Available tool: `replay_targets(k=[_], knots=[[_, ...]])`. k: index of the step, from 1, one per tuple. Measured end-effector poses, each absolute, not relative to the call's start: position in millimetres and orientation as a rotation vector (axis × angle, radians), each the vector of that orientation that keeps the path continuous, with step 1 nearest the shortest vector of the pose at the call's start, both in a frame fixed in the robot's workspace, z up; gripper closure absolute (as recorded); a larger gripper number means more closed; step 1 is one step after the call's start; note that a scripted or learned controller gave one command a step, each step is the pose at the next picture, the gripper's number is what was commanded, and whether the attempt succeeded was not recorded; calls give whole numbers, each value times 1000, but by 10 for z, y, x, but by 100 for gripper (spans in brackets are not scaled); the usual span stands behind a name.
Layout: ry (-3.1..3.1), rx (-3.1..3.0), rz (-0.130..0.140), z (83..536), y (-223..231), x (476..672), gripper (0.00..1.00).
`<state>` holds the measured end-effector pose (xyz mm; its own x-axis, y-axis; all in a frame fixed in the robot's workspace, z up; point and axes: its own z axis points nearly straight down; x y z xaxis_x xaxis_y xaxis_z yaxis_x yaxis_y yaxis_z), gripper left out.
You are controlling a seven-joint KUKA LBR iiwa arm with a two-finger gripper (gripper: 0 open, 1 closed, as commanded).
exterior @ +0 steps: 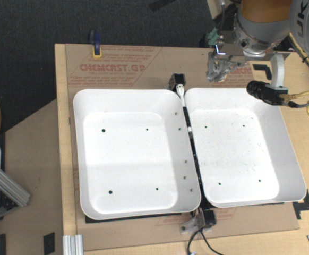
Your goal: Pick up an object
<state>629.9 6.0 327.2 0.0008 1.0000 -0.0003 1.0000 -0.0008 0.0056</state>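
Beyond the far rim of the right bin (234, 158), near that bin's far left corner, the tool (219, 74) hangs from the grey arm (255, 33), which reaches in from the right with its orange band (268, 1) above the wrist. The tool shows against the brown sheet (117, 68) that covers the counter (305, 134) under both bins. How high it hangs above the sheet cannot be judged. Whether the tool is open or closed cannot be told from this slanted view, and nothing can be made out gripped in it.

Which thing is to be picked up, and where it lies, I cannot tell. The floor of the right bin shows four small black dots and faint grey scuffs. The left bin (128, 161) shows four similar dots, with a row of smaller ones along its right rim.

The two bins sit side by side with their inner rims touching, and a thin black strip (189, 137) runs along the seam. A black clip (177, 81) sits at the far end of that seam, and another clip (203, 219) with a dark cable sits at the near end. At the far left corner of the brown sheet a blue and yellow clamp (95, 42) grips its edge, beside red printed lettering. Off the counter's left edge lies an aluminium rail (7, 185).
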Motion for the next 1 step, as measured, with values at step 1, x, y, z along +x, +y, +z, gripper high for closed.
replay_targets(k=[1], knots=[[2228,2219,-2,2594,549,6673,100]])
